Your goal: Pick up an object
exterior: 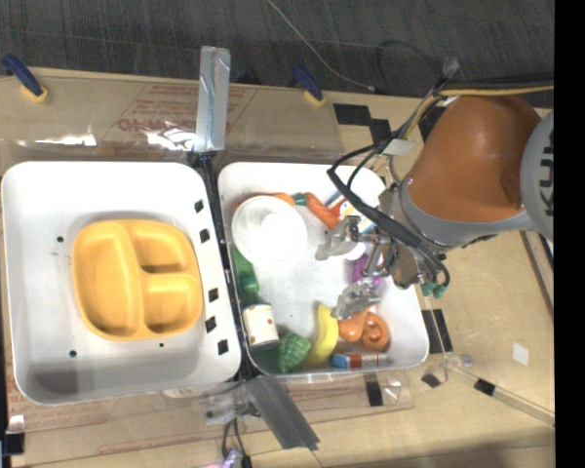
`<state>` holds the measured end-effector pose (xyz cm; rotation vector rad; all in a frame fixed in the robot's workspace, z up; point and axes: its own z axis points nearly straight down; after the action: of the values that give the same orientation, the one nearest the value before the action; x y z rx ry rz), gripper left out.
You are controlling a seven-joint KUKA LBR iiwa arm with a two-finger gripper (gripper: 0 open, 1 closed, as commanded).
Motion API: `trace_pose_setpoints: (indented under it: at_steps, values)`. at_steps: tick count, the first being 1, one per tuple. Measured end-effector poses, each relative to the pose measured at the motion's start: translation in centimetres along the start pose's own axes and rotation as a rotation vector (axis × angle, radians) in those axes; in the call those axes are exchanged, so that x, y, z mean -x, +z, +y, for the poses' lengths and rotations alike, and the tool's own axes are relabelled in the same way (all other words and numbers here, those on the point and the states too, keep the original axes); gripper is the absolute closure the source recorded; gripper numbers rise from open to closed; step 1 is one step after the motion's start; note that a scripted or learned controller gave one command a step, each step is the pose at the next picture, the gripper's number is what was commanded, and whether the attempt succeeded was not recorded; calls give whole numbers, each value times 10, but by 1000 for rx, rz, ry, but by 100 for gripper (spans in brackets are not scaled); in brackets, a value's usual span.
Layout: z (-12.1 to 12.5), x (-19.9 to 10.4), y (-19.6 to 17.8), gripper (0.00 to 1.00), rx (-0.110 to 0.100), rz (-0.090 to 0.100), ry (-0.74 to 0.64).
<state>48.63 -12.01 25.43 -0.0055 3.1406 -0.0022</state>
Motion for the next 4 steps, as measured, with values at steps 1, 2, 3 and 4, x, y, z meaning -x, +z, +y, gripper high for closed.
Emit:
trace_pose_setpoints:
  at_steps: [1,2,3,4]
  values:
    - [-65,18,115,0,4,10,8]
    - [-42,-3,153,0,-5,-19,13]
    - [-39,-1,143,100,-3,-19,4]
    - [-46,72,25,100,-2,-11,-28]
